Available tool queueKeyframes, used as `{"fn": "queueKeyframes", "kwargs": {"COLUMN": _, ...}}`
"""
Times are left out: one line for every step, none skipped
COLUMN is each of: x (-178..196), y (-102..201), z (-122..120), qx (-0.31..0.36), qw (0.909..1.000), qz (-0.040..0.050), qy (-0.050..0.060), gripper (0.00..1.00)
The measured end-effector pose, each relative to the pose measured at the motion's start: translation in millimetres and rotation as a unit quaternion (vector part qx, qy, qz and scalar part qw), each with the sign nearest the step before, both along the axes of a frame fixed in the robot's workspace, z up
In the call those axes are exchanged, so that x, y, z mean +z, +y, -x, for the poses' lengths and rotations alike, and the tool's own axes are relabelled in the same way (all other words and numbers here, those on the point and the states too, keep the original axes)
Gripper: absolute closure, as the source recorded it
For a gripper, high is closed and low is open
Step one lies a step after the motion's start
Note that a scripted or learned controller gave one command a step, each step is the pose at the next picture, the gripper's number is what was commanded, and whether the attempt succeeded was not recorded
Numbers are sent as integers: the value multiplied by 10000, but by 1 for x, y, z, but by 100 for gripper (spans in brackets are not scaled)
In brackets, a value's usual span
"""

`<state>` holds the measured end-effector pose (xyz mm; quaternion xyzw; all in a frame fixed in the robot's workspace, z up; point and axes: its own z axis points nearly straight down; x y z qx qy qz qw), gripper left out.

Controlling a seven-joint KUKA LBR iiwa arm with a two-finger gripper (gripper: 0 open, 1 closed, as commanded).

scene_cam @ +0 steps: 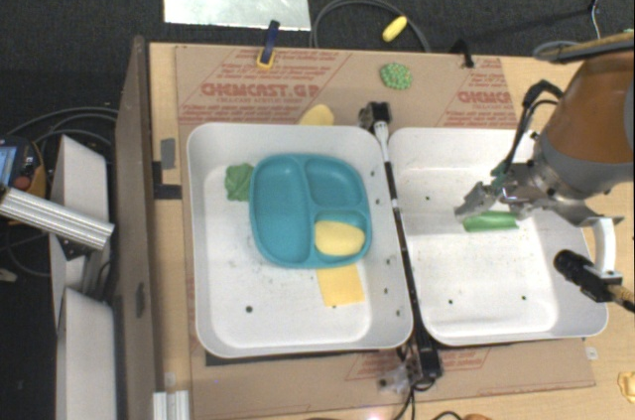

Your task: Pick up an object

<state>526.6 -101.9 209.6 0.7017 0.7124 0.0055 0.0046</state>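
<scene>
Two white bins sitting side by side on the worktop.
Left bin (213,309) is carrying a blue plate (303,210); right bin (437,309) is holding a green stick (490,222), lying just below the jaws (480,201); whether they are grasping cannot be told.

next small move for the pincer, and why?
Probably a short drop straight down, then close. The pincer sits in the right bin, right at the left end of the green piece, which lies flat on the bin floor. Nothing shows between its fingers, so no lift yet.
</scene>
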Motion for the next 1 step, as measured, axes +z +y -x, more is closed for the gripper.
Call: {"fn": "queueKeyframes", "kwargs": {"x": 26, "y": 59, "z": -44, "qx": -16, "qw": 10000, "qz": -2, "qy": 36, "gripper": 100}}
